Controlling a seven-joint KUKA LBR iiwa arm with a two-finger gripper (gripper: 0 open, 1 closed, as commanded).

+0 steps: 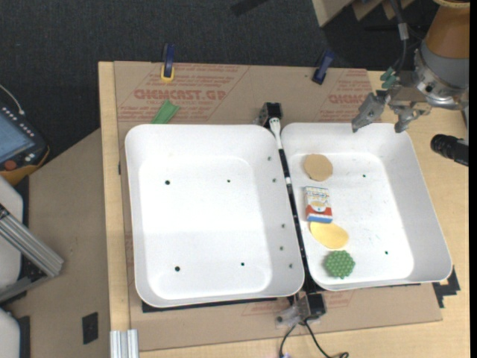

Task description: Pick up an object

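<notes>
Approach step: your claw (381, 122) hangs spread apart, seemingly holding nothing, over far rim of right shallow white bin (417, 200). Round tan disc (318, 167) lies nearest, well apart. Next you descend, centre over disc, clench.

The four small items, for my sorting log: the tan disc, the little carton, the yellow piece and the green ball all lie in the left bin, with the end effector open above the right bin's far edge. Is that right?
Not quite: the camera view shows the tan disc, carton, yellow piece and green ball in the right bin, not the left. The end effector is open above that bin's far edge.
</notes>
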